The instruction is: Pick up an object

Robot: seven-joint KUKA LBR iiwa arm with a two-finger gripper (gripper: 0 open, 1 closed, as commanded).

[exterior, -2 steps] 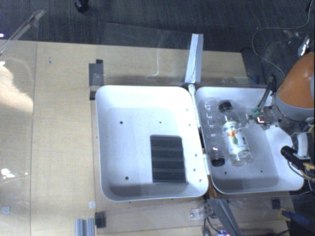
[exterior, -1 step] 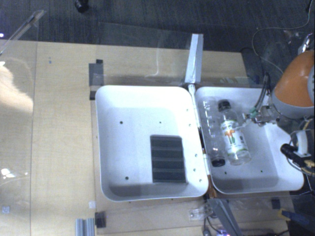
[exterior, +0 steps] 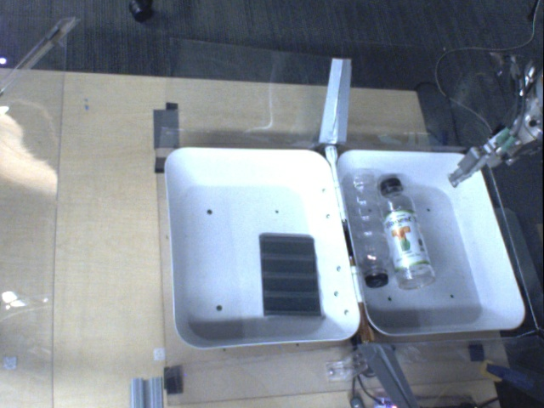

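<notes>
Pincer [exterior: 466, 173] over right bin's [exterior: 501, 253] far-right corner, grip state can't tell. Two clear bottles, labelled [exterior: 405, 236] and plain [exterior: 367, 232], lie below-left of it, prob. touching.

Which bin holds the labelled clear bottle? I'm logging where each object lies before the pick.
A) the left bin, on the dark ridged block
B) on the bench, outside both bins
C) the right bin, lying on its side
C: the labelled bottle lies on its side in the right bin, while the dark ridged block sits alone in the left bin.
</notes>
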